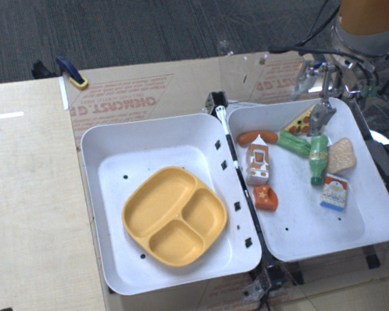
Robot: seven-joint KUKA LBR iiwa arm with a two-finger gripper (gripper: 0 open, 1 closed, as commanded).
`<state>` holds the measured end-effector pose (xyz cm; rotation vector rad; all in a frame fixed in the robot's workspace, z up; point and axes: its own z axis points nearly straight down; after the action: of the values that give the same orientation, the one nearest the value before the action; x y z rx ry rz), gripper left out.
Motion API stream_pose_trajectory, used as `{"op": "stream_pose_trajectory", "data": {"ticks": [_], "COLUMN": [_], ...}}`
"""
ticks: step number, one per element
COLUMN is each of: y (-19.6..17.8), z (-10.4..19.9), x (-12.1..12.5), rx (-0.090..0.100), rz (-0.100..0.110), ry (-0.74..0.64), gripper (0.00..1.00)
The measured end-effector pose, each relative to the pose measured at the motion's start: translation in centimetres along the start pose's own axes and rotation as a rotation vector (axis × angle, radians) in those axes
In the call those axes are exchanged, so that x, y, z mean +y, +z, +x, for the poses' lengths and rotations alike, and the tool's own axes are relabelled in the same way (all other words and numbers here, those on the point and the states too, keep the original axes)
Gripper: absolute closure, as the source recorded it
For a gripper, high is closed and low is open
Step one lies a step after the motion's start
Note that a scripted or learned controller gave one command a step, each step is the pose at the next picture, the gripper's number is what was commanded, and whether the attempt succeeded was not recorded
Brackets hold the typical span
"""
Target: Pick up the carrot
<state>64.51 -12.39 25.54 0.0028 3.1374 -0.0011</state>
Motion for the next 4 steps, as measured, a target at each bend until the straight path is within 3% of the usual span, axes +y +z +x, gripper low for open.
{"op": "stream_pose_trajectory", "data": {"ticks": [1,2,3,4], "y": [6.2,-14.1,5.1,5.5], "z": [3.5,3.9,12.6,16.1], "x": [4.2,1.4,5.6,12.6], "rx": [0.000,-0.003,0.002,0.003], "rz": [0.000,0.001,-0.001,-0.001], "ry": [0.144,0.236,0.138,0.246], "gripper": [0.00,0.00,0.00,0.00]}}
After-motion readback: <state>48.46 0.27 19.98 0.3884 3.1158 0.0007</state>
